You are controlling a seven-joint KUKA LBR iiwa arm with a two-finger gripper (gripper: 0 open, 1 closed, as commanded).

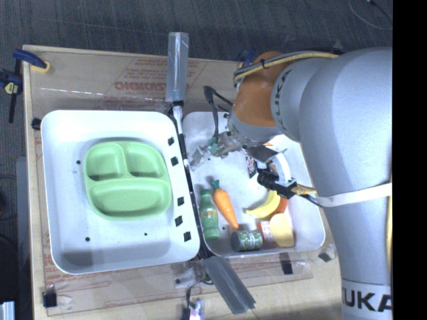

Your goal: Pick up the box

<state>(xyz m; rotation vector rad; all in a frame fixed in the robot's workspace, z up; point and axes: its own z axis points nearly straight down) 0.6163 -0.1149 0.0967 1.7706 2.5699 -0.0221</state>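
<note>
Dark carpet surrounds a pale desk (pixel 100 79) that carries two shallow white bins. Whether the fingers (pixel 208 149) are open or closed I cannot tell from here; they sit low at the far end of the right bin (pixel 313 235), near the wall it shares with the left bin (pixel 60 245), and I see nothing gripped. Nearest them on the bin floor lie a green bottle (pixel 209 215) and a carrot (pixel 225 207), then a banana (pixel 265 205). Well apart, in the near corner, is what I take for the box (pixel 267 230), a small red-and-white pack wedged between a can (pixel 249 240) and a yellow block (pixel 285 232). To do this well, I'd lift clear, travel over the carrot, and come straight down on the pack's free sides, since its neighbours crowd it.
</note>
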